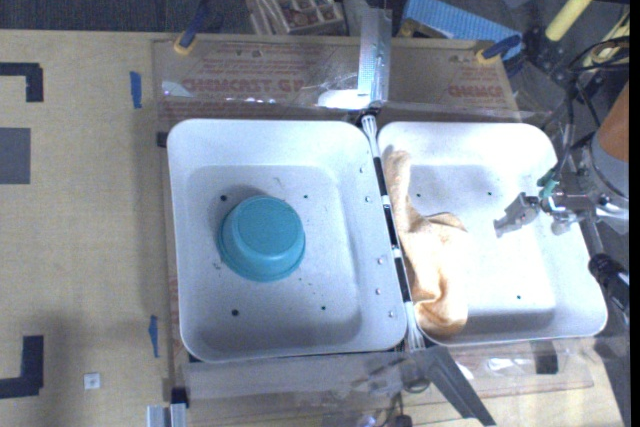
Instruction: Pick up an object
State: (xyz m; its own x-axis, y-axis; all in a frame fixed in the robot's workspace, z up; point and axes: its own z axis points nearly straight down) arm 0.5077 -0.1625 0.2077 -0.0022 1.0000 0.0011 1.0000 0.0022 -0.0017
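A teal bowl (262, 236) lies upside down in the middle of the left bin (200, 155). A crumpled yellow-orange cloth (428, 255) stretches along the left wall of the right bin (480, 150), from its back to its front corner. My gripper (537, 218) hangs over the right side of the right bin, well to the right of the cloth. It is open, with one finger (513, 215) pointing left and nothing between the two.
A raised rim (381, 215) divides the two bins. Cardboard, a metal bracket and clamps line the back edge of the bench (360, 75). Cables and a yellow bar crowd the upper right, beside the arm.
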